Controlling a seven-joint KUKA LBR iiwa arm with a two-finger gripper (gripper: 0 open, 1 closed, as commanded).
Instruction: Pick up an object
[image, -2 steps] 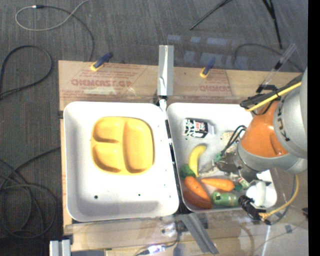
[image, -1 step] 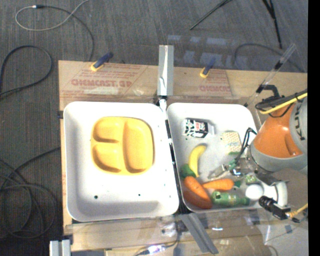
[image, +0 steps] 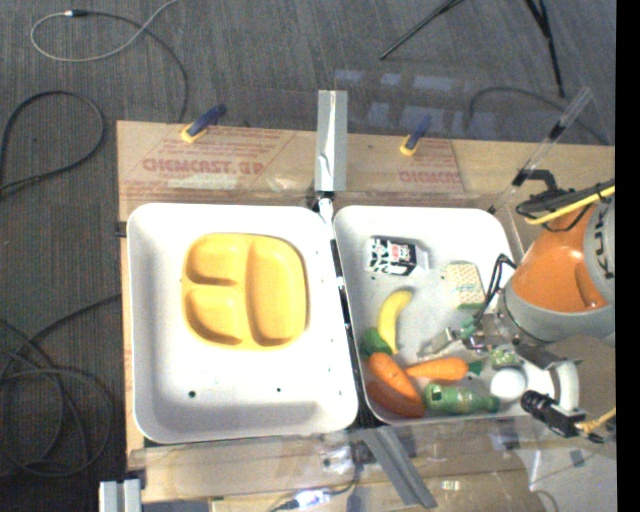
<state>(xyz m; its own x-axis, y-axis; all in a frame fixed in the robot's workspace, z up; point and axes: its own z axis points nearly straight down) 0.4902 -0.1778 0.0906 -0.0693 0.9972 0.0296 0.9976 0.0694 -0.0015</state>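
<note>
The right bin (image: 352, 300) holds several items. A yellow banana (image: 393, 315) lies near its middle, with a black-and-white carton (image: 392, 256) behind it and a pale packet (image: 463, 282) to the right. Two orange carrots (image: 392, 375) (image: 438, 369) lie at the front, beside a green bottle (image: 460, 400) and a white ball (image: 507, 383). My gripper (image: 462, 338) hangs low over the bin's right half, just above the right carrot and right of the banana. The wrist with its orange band (image: 555, 280) hides the bin's right wall.
The left bin (image: 160, 380) holds a yellow divided plate (image: 245, 288). A metal divider (image: 330, 150) stands behind the gap between the bins. Cardboard lies under the bins, and cables run over the floor at the left.
</note>
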